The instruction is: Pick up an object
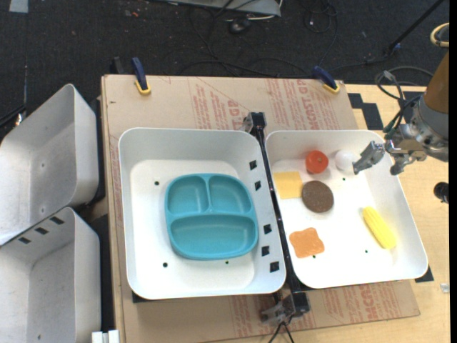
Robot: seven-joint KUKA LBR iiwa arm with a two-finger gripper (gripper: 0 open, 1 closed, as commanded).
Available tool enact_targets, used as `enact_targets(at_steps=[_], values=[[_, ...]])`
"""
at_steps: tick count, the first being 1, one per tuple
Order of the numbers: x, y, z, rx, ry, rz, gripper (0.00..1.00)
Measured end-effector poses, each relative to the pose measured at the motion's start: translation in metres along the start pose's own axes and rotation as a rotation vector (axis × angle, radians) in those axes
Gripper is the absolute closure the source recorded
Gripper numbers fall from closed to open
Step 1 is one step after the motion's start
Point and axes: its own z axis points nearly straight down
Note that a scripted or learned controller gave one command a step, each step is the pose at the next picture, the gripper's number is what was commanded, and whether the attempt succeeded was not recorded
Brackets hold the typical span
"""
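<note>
White plastic is what you have under the pieces: the right bin (410, 252) holds six small items, all lying loose on its floor. A white ball (345, 161) sits at the far side, touching or just beside the near finger of the end effector (384, 157), and a red tomato-like piece (317, 161) lies just left of the ball. Nearer the bin's middle you see a round brown patty (318, 196), with a pale yellow cheese square (288, 185) just beside it against the dividing wall. An orange slice with a ragged edge (307, 243) lies toward the near side, and a yellow corn cob (379, 227) rests at a slant toward the right wall, well apart from the rest. The end effector hangs over the bin's far right corner with its two fingers spread apart and nothing between them. The left bin (136, 191) carries a teal divided tray (211, 216) with three compartments, set flat in the middle. Both bins sit side by side on a brown cardboard sheet (200, 98) covering the counter, pinned at the far edge by two yellow-and-blue clamps (141, 77). Two more white tubs (43, 170) stand off the counter's left side, and cables (300, 20) trail over the dark floor beyond.
</note>
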Motion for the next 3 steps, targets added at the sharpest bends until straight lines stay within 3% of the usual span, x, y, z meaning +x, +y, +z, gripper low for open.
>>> enact_targets(at_steps=[1,2,3], values=[[0.001,0.003,-0.007,-0.012,-0.003,-0.003,0.0],[0.006,0.012,0.05,-0.009,-0.002,-0.006,0.0],[0.009,0.001,0.103,-0.006,-0.001,-0.001,0.0]])
